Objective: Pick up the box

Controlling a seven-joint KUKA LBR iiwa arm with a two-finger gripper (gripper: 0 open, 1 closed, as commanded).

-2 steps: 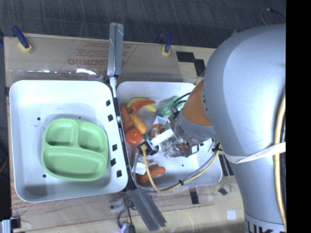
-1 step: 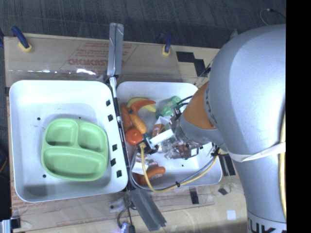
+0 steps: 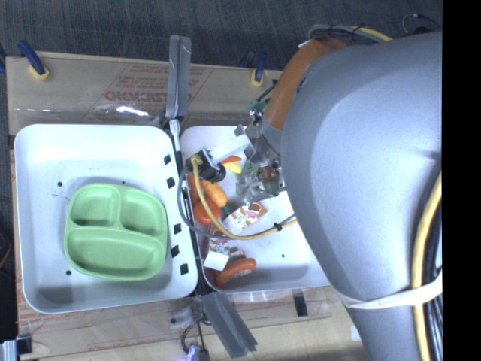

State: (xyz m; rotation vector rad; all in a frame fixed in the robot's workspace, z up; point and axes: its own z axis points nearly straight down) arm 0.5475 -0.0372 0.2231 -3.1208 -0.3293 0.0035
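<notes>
Camera view: gripper (image 3: 258, 173) low in right bin (image 3: 301, 265), grip state can't tell, arm crowds it. Box (image 3: 246, 215) lies just below gripper toward bin's near edge, long axis slanting up-right, among carrot (image 3: 212, 194) and cable (image 3: 263, 232). Tray (image 3: 116, 232) in left bin.

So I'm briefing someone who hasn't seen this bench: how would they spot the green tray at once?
Of the two white bins, take the left bin, away from the arm. The green tray lies flat on its floor, a pale green divided plate with three compartments. It is alone in that bin, while the right bin holds a jumble of small orange and white items.
</notes>
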